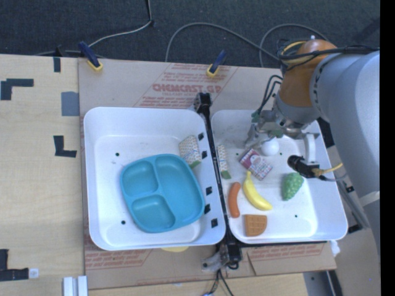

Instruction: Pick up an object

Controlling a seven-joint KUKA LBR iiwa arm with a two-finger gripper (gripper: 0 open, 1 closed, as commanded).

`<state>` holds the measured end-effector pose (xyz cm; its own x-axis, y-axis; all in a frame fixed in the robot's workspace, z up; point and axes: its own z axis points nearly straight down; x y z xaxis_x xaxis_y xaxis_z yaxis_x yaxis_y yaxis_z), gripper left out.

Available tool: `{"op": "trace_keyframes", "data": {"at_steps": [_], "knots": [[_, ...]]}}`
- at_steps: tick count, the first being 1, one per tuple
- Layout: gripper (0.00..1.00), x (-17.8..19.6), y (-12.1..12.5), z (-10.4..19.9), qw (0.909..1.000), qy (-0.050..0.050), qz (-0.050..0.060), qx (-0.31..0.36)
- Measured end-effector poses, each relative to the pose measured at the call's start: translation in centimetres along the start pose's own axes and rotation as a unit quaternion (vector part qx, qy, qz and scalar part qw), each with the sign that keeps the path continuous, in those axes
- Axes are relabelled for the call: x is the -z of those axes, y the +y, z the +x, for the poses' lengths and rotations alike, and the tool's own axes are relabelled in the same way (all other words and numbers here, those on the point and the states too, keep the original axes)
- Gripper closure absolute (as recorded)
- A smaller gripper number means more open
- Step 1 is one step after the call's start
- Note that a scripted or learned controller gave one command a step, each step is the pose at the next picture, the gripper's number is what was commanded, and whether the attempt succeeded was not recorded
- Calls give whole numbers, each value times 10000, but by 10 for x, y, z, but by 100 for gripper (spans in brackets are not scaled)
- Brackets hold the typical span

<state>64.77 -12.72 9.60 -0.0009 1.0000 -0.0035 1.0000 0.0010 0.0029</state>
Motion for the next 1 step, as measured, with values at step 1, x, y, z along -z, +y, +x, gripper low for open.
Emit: {"op": "trace_keyframes", "data": {"at_steps": [1], "knots": [[0,0,0,0,10000,1,2,-1]]}}
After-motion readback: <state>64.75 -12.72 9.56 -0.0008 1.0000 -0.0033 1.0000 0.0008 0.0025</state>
